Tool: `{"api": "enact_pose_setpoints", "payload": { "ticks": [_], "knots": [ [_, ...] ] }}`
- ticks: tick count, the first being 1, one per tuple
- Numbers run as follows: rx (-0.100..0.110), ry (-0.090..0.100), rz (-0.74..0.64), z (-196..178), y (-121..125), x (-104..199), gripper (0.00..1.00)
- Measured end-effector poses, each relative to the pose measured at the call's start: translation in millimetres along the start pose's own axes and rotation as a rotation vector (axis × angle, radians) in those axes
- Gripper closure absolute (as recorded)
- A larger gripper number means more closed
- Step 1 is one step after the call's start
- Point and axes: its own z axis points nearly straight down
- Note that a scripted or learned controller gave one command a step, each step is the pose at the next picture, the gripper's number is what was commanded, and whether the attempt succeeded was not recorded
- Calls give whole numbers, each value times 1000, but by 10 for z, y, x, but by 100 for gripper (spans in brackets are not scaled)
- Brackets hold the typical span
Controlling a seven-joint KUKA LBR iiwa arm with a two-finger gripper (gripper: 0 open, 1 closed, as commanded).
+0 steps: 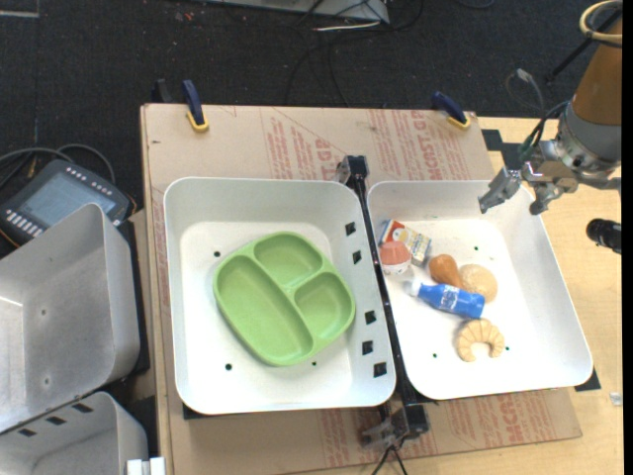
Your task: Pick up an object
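Several small items sit in the right bin, none in our gripper.
Nearest us lies a croissant, then a blue bottle, a pale bun, and a red-and-white pack. Our gripper hovers above the bin's far right corner, well apart from them, fingers spread and bare, arm reaching in from the right.

A dark carpeted floor surrounds the desk, whose top is a brown board with faded red print. Black cables trail across the floor behind it. Grey plastic housings stand at the left.
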Motion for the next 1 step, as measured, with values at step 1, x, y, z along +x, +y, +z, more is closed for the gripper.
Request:
{"api": "enact_pose_setpoints", "payload": {
  "ticks": [1],
  "knots": [
    [-14, -3, -3, -91, 29, 8, 0]
  ]
}}
